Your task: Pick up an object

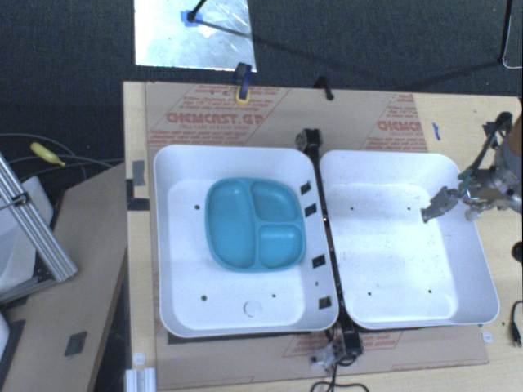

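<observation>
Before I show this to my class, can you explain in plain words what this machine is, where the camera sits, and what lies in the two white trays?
This is one picture from a fixed camera above a bench, looking down at a slant. A robot arm reaches in from the right; its tool hangs over the right edge of the right bin. I see nothing between its fingers. The left bin holds a blue divided plate with three compartments and, nearer the front, a small white disc. The bins rest on a cardboard sheet.
</observation>
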{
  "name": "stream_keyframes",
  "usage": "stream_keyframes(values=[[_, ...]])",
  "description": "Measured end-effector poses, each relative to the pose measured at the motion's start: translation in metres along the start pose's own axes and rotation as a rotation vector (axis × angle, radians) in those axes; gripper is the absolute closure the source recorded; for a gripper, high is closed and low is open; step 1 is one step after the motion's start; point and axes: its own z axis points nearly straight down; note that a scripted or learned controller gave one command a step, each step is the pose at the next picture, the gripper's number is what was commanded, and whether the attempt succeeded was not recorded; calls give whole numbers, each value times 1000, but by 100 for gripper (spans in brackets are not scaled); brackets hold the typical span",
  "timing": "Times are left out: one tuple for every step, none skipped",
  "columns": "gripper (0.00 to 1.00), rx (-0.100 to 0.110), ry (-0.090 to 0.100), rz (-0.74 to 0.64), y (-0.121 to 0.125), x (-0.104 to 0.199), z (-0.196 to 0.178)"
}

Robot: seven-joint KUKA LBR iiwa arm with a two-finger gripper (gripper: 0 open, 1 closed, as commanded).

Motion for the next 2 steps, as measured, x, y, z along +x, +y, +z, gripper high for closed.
stream_keyframes(values=[[0,-20,-1,-8,-40,61,-202],[0,1,-2,6,-30,11,-163]])
